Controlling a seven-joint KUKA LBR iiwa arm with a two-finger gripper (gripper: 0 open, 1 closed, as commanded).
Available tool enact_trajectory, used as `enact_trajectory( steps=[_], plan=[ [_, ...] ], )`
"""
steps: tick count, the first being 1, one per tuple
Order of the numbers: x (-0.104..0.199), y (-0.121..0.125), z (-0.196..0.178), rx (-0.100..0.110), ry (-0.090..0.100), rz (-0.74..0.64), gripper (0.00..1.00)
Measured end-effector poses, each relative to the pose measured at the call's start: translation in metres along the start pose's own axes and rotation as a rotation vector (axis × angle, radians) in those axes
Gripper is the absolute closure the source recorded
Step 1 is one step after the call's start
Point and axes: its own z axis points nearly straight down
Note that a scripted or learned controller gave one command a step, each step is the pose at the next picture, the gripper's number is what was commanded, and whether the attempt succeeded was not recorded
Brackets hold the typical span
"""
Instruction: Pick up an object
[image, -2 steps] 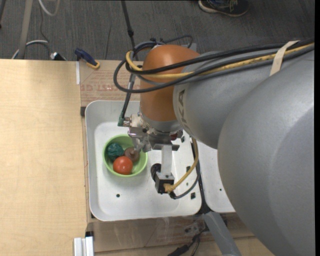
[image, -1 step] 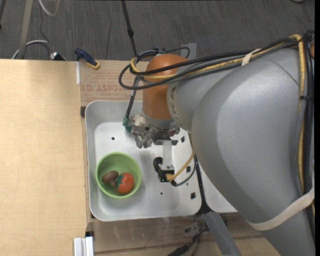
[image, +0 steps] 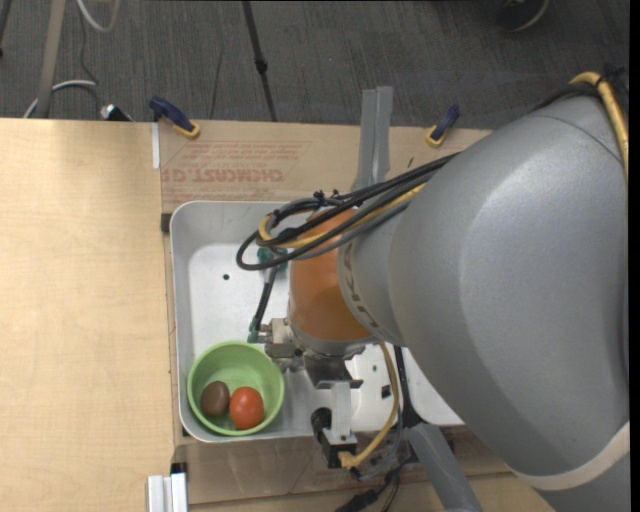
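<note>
Gripper beside the bowl in the bin's near corner

A green bowl (image: 236, 390) sits in the near left corner of the bin (image: 200, 260), close against two walls. It holds a brown ball (image: 214, 397) and a red ball (image: 246, 405) side by side, both round with no long axis. The gripper (image: 318, 378) hangs just beside the bowl's rim, so the balls lie toward the view's left of it. I cannot tell whether it is wide or narrow. Farther back the bin floor offers open room.

The tabletop (image: 80, 300) is pale matt wood. The white bin (image: 210, 260) looks smooth with a dull sheen. The green bowl (image: 205, 358) is smooth plastic, holding a glossy red ball (image: 246, 405) and a matt brown ball (image: 214, 398). The grey arm (image: 520, 260) is satin-smooth.
</note>
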Motion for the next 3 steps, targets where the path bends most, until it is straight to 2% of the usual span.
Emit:
enact_trajectory(
  steps=[1,2,3],
  plan=[
    [0.051,0.129,0.000,0.001,-0.001,0.472,1.00],
    [0.033,0.017,-0.035,0.003,0.000,0.396,1.00],
    [0.046,0.025,-0.120,-0.001,0.001,-0.056,1.00]
  ],
)
